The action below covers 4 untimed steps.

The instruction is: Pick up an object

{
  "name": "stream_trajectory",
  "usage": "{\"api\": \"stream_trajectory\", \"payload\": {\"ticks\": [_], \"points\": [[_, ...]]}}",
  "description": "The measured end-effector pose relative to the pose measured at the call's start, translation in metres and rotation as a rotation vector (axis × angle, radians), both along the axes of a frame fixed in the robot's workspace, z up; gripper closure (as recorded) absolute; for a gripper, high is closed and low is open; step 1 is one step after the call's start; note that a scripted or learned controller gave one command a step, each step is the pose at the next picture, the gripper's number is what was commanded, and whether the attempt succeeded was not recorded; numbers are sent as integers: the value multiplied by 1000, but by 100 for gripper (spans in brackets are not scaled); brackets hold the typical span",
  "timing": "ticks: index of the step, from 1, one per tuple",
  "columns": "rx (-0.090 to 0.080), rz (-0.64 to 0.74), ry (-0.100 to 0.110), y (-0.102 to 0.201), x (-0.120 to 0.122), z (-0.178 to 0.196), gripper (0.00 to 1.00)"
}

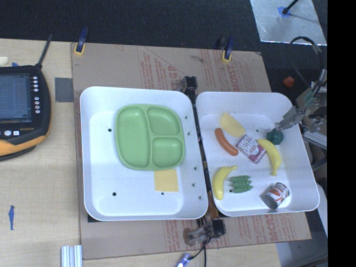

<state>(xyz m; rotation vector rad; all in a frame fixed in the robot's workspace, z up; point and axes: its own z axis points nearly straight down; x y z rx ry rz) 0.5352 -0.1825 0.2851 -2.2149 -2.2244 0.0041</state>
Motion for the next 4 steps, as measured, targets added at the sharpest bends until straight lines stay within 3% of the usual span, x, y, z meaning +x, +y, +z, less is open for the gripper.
{"api": "stream_trajectory", "payload": {"ticks": [1,2,3,4], "points": [[0,2,3,53,44,-98,0],[-2,2,-6,90,60,-191,0],[-5,4,-7,88,60,-180,100],[1,0,-2,142,59,-93,100]]}}
